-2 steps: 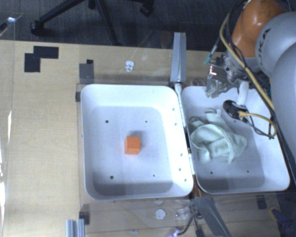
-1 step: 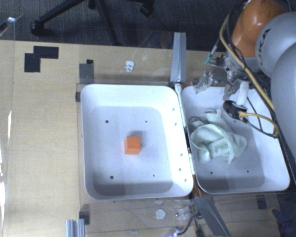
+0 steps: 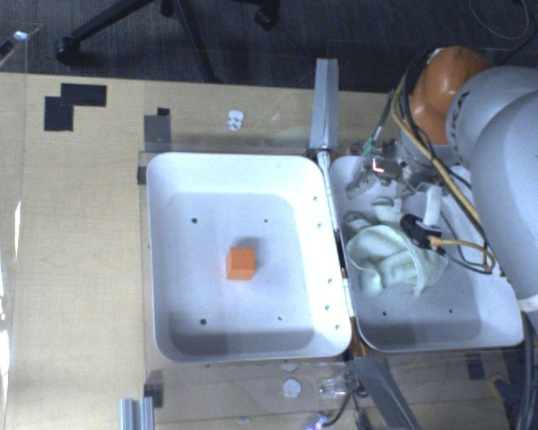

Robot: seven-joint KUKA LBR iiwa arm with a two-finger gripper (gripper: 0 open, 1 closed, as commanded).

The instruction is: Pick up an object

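Note:
A small orange cube lies near the middle of the left white bin. In the right white bin sits a crumpled pale green-white cloth-like object. My gripper hangs over the far left corner of the right bin, just beyond the pale object, with cables looping round it. The grey arm with its orange band covers the right side of that bin.
A grey metal post stands upright behind the seam between the two bins. Black tape marks lie on the wooden bench at the far left. An office chair base stands on the floor beyond the bench.

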